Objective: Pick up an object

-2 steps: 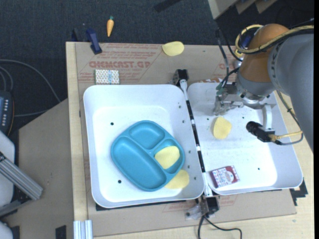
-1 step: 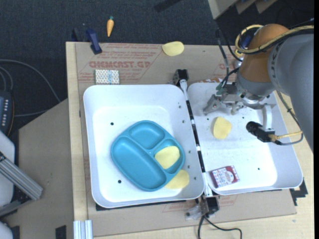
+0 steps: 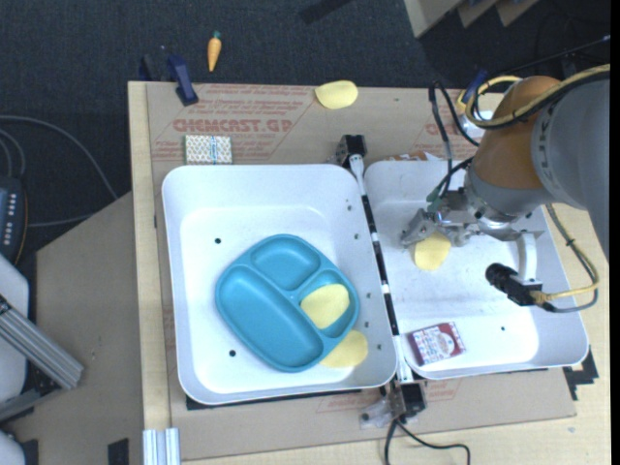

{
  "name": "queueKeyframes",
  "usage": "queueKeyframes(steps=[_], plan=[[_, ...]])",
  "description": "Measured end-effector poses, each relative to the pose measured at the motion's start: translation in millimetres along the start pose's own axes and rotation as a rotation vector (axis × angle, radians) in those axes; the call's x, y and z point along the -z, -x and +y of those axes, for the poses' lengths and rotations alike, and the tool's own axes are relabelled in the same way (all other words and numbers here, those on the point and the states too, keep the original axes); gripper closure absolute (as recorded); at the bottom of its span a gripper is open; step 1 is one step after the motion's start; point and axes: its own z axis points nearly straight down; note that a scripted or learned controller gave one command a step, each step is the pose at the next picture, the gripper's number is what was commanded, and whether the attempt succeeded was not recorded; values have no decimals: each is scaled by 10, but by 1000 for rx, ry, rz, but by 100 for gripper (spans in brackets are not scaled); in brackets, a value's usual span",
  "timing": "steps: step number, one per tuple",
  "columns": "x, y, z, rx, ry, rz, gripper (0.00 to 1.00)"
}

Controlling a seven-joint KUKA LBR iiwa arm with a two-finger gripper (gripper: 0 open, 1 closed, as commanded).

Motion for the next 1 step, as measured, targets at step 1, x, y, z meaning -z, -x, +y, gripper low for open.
queueKeyframes(steps=[1], plan=[[104,-4,7,0,3,0,100]])
